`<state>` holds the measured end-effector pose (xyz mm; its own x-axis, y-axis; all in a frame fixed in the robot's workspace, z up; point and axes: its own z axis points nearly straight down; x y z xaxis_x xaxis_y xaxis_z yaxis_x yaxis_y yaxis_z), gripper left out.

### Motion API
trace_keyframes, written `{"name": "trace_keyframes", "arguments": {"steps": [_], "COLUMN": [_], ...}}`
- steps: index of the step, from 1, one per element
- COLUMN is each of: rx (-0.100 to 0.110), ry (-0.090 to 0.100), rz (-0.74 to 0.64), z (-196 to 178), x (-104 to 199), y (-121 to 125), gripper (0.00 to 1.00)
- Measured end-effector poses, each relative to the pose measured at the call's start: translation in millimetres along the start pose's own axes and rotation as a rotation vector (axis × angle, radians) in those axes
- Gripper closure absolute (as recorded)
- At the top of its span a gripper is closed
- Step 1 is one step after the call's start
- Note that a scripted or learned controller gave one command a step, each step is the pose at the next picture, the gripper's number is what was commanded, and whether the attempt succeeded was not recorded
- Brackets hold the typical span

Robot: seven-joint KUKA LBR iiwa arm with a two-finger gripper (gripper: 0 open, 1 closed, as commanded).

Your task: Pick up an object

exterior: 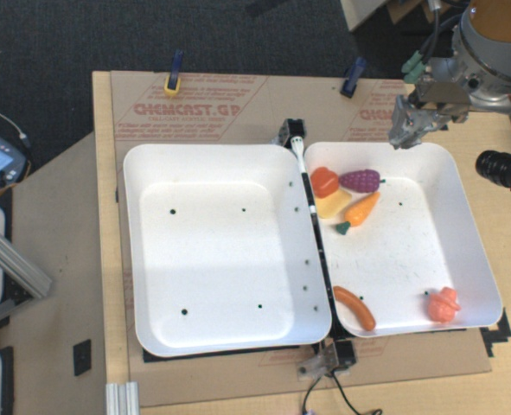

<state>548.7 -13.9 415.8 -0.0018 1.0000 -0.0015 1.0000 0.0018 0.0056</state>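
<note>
Gripper hanging over the far rim of the right bin

Whether its claw is apart or together cannot be told. Toy foods are lying in that bin: purple grapes beside a carrot, a sausage and a pink piece near the front.

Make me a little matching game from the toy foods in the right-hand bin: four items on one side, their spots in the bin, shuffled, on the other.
Items:
1. purple grapes
2. carrot
3. sausage
4. pink toy

Spots:
A. near right corner of the right bin
B. near left corner, beside the divider
C. far cluster, farthest from the camera
D. far cluster, just below the grapes

Pairs: 1-C, 2-D, 3-B, 4-A
</note>
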Motion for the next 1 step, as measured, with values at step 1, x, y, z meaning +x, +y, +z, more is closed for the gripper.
{"name": "trace_keyframes", "arguments": {"steps": [1], "rx": [0.002], "ry": [0.000], "rz": [0.000], "z": [0.6], "x": [0.1], "y": [-0.1], "gripper": [0.00]}}
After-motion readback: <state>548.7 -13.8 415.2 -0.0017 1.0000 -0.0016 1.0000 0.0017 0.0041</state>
